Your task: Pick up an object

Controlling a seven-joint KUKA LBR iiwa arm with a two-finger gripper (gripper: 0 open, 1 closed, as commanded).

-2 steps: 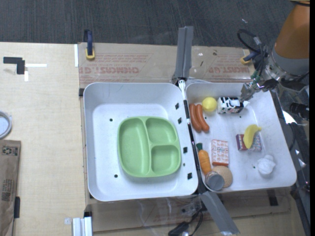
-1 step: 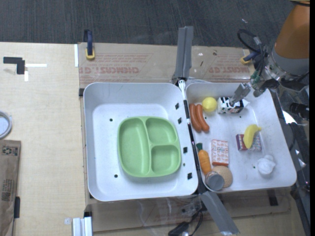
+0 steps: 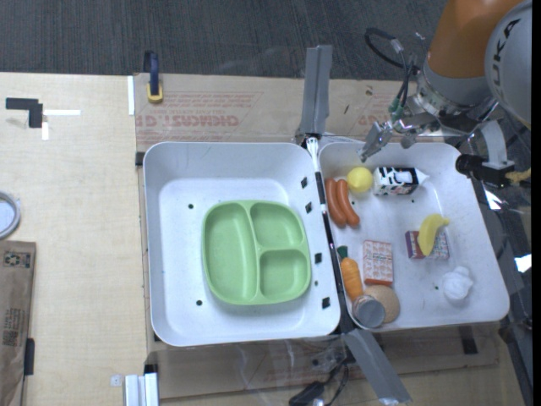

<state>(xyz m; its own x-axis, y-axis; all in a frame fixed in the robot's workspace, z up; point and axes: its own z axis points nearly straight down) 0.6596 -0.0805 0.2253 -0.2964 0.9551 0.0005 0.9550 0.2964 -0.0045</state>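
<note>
Leftward, sitting in left bin (image 3: 169, 227): green divided plate (image 3: 256, 252). Crowding right bin (image 3: 482, 252): sausages (image 3: 341, 203), lemon (image 3: 360, 179), carton (image 3: 397, 180). Hovering near the far rim, gripper (image 3: 378, 139), fingers seemingly spread, pinching nothing. Risking: closing on bin wall or nudging the lemon away.

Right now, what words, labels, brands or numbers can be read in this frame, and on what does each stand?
"UKA", the end of a brand name cut off by the frame edge: on the grey arm.
Red mirrored print on the cardboard sheet: too blurred to read.
Recycling sign on the brown bag: its small text is unreadable.
Red-and-white card: print too small.
Black-and-white carton: no legible words.
</note>
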